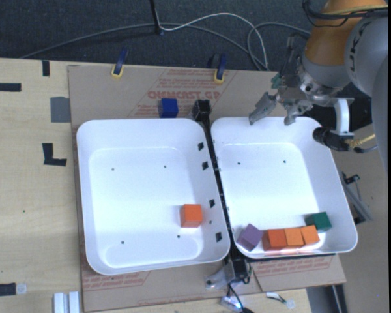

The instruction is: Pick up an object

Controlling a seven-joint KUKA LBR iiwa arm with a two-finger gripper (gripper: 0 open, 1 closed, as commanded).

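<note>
An orange cube (191,215) lies in the left bin (104,142), toward its near right. In the right bin (274,155), along the near edge, sit a purple block (249,237), two orange blocks (274,239) (293,238), a lighter orange block (309,235) and a green block (320,222). My gripper (275,112) hangs above the far edge of the right bin, open, with nothing between its fingers. It is well away from all the blocks.
A blue cube (169,107) rests on the cardboard behind the left bin. Black clips (201,109) join the bins along the middle seam. Cables run across the dark floor at the back. Yellow-blue clamps (120,64) hold the cardboard's far edge.
</note>
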